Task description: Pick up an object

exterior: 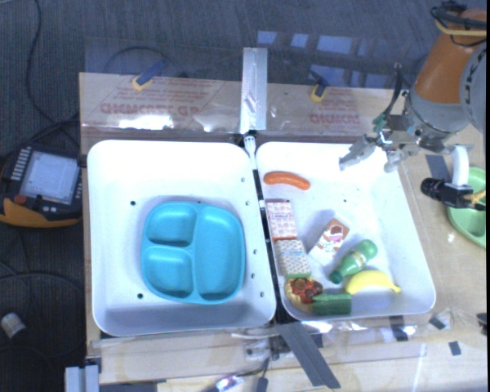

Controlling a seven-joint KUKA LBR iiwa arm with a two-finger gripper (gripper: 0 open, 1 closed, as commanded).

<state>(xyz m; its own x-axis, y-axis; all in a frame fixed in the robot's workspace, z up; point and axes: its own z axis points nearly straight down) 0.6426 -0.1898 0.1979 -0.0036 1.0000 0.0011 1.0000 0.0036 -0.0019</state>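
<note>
Hot dog point(287, 180) lying left-right in right bin point(408, 219), gripper point(369, 153) open above

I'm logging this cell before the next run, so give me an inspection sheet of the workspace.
Surface: two white bins; left bin, right bin.
Job's things: in the right bin, sausage, banana, green bottle, small carton.
Clutter: blue divided tray in the left bin.
Grippers: gripper open over the right bin's far edge, holding nothing.
Cables: black cable on the floor.
Surroundings: handheld pendant left of the bench.
</note>
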